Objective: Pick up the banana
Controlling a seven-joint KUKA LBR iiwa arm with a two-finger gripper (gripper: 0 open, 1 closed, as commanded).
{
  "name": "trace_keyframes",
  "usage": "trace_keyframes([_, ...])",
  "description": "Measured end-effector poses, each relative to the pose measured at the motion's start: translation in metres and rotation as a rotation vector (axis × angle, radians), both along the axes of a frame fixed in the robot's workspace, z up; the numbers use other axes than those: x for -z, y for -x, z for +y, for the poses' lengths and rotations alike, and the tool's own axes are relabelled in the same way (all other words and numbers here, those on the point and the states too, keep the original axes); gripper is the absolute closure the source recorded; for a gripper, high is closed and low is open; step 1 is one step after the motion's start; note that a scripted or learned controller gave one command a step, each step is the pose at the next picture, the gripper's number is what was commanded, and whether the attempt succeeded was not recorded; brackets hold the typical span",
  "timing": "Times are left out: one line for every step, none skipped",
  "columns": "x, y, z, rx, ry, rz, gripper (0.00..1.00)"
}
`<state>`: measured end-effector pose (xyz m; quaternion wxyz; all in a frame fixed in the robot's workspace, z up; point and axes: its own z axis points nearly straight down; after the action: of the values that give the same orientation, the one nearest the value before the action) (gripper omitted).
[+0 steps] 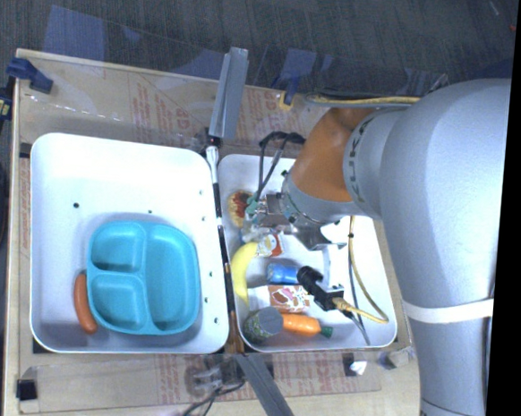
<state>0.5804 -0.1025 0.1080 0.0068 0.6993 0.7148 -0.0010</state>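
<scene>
A yellow banana (240, 269) lies lengthwise along the left wall of the right bin (381, 293), about halfway down. My gripper (262, 217) hangs over the upper left part of that bin, just above and slightly right of the banana's upper tip. The grey arm with its orange band (325, 167) covers the bin's upper right. Nothing is visibly held.
Around the banana lie a red and yellow item (238, 206), a blue item (284, 273), a printed packet (290, 296), a carrot (304, 325) and a grey-green item (262, 322). The left bin (57, 164) holds a blue divided plate (144, 276) and a sausage (83, 302).
</scene>
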Motion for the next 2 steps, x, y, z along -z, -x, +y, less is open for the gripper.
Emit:
trace_keyframes([0.016,-0.074,0.006,-0.081,-0.011,0.012,1.0])
trace_keyframes([-0.026,-0.068,-0.05,-0.35,-0.008,0.009,1.0])
